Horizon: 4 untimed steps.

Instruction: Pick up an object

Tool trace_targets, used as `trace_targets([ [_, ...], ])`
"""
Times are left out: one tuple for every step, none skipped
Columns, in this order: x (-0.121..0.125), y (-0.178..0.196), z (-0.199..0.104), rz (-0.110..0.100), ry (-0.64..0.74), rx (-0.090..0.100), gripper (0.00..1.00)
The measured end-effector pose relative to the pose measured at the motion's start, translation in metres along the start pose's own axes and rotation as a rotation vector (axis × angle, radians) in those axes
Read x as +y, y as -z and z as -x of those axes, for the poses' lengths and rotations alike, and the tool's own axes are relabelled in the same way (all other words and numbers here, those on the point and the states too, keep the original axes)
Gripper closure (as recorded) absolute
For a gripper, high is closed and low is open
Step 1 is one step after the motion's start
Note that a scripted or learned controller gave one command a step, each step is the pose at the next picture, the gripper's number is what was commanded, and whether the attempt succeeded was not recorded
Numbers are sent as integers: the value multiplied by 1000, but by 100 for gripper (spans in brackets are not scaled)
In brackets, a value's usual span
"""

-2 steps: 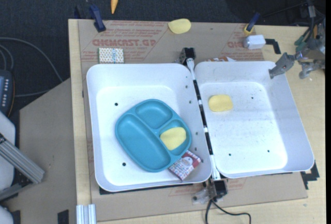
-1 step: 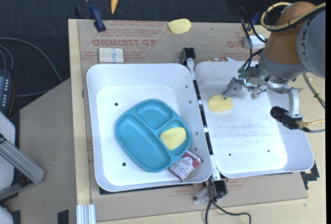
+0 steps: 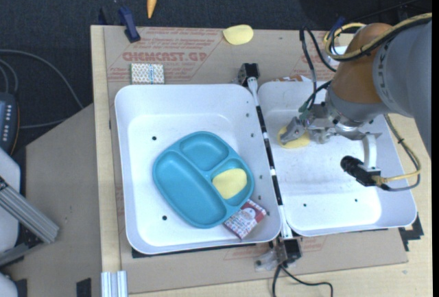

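The gripper (image 3: 296, 129) is low in the right bin (image 3: 343, 213), near that bin's left wall, at the end of the grey arm (image 3: 405, 69) with its orange band (image 3: 357, 73). Its metal tips sit right on a small yellow object (image 3: 296, 142), but whether they are spread or pressed together cannot be told, and nothing shows the object caught between them. The yellow object lies flat on the bin floor just under and slightly below the gripper, its long axis running roughly left to right across the view; what kind of thing it is cannot be made out.

To the gripper's left, past the divider between the bins, the left bin (image 3: 137, 110) holds one blue compartment plate (image 3: 185, 182), with one yellow piece (image 3: 230, 182) in its smaller right-hand section. One small red-and-white packet (image 3: 244, 219) lies just beyond the plate's lower edge, touching it.

Further out, on the worktop (image 3: 185, 49) above the left bin, are one patterned packet (image 3: 147, 73), one blue clip-like item (image 3: 127, 23) and one yellow lemon-shaped piece (image 3: 238, 34). One small toy carrot (image 3: 151, 4) lies off the worktop on the dark floor (image 3: 55, 1).
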<state>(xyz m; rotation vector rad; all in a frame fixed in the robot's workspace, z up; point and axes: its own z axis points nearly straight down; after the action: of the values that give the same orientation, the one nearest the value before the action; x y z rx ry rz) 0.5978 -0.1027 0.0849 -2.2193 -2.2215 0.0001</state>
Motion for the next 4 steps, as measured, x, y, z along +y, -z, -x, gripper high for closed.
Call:
trace_targets([
  [12, 0, 24, 3, -2, -2, 0],
  [38, 45, 59, 3, -1, -2, 0],
  [13, 18, 4, -1, 0, 0, 0],
  [25, 0, 7, 2, 0, -1, 0],
])
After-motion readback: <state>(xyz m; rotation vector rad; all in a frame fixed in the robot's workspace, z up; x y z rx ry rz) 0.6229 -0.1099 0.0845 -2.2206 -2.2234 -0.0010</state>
